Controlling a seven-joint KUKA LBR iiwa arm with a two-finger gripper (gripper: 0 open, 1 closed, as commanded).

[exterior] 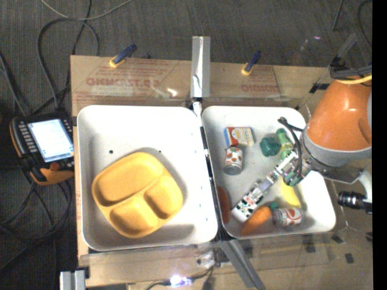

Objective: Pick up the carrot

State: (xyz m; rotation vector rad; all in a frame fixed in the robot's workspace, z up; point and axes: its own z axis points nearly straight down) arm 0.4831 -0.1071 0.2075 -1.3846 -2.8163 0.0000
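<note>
The carrot [257, 219], orange and tapered, lies near the front edge of the right bin [314, 222], pointing toward the lower left. My gripper [284, 171] hangs over the right side of that bin, up and to the right of the carrot, with the grey arm and its orange band [341, 119] behind it. A long white and black object [254, 197] runs on a slant from under the gripper down to the carrot's upper end. Nothing orange shows at the gripper itself.
The right bin also holds a small box [240, 136], a can [233, 160], a green item [272, 144], a yellow piece [290, 194], a red and white can [286, 217] and a reddish item [224, 203]. A yellow divided plate [138, 193] sits in the left bin [91, 125].
</note>
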